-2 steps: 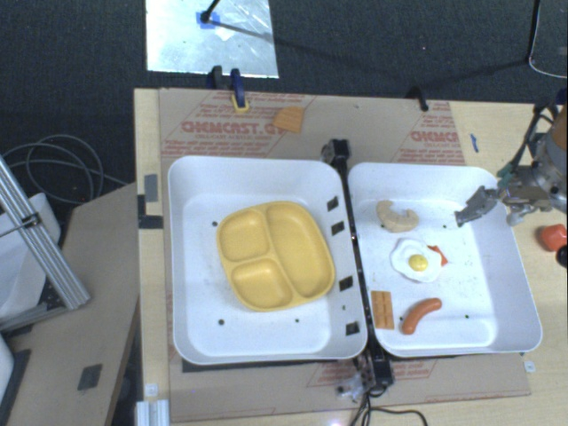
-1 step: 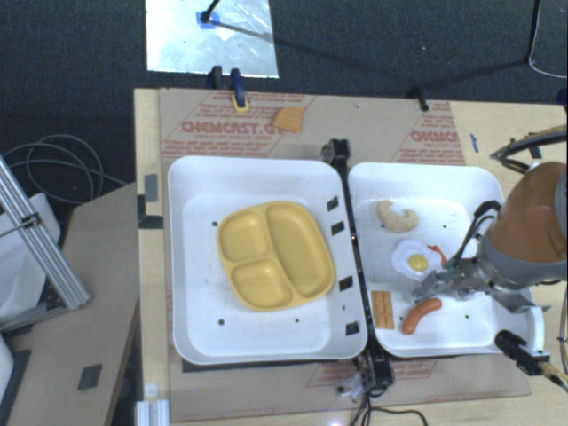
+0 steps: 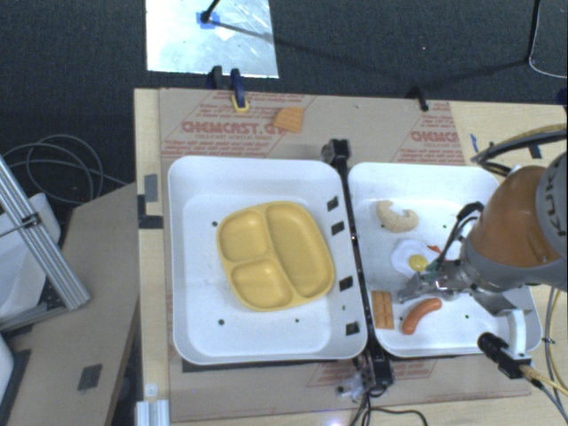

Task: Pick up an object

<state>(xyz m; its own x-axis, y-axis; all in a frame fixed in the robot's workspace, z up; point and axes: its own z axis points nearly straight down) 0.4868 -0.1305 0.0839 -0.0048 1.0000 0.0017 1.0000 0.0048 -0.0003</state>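
With the gripper (image 3: pixel 424 284) low in the right bin (image 3: pixel 497 185) just above the sausage (image 3: pixel 421 315) (its jaws look slightly apart, gripping nothing), it should centre over the sausage, straddle its width, then close before lifting.

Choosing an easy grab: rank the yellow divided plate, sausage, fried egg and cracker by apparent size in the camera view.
1. yellow divided plate, clearly largest.
2-4. sausage, fried egg and cracker look alike; too close to rank.
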